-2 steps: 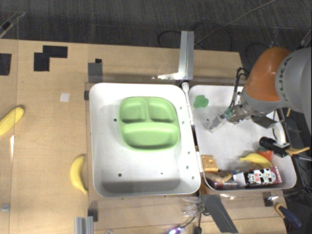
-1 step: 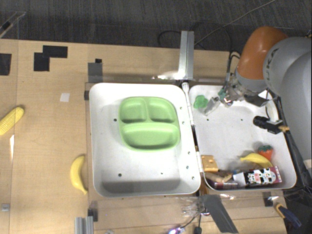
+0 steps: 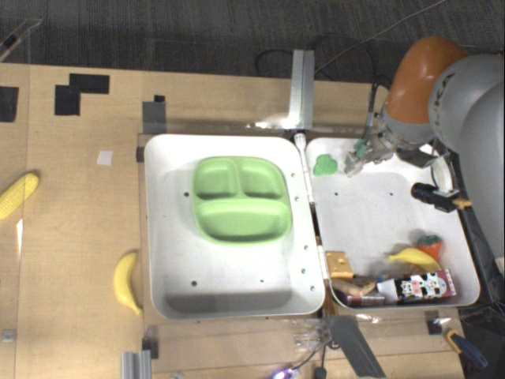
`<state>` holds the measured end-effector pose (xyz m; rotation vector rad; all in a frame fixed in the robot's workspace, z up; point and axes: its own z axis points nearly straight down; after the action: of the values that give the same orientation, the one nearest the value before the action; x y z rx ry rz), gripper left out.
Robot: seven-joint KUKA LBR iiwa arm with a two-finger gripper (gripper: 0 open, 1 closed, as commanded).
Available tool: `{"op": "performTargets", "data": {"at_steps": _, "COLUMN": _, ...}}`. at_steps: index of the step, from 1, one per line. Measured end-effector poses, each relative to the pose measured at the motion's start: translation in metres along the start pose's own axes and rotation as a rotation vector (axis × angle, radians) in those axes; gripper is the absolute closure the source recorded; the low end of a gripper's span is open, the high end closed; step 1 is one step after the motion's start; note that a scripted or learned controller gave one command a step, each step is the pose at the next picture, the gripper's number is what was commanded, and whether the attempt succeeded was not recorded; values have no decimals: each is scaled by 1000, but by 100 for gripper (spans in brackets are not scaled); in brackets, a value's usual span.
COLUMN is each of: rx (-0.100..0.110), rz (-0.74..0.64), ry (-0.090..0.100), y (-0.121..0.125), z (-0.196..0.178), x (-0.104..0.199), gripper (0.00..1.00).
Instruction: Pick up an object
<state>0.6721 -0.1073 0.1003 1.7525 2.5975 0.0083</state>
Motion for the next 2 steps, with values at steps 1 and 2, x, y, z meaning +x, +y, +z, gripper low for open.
{"op": "performTargets", "data": {"at_steps": 1, "rx": 5, "rz": -2, "ry": 7, "y": 0, "z": 1, "x": 3, "gripper": 0}}
{"op": "performTargets", "data": {"at_steps": 2, "rx": -2, "rz": -6, "ry": 1, "y": 2, "z": -10, "x": 2, "gripper": 100}}
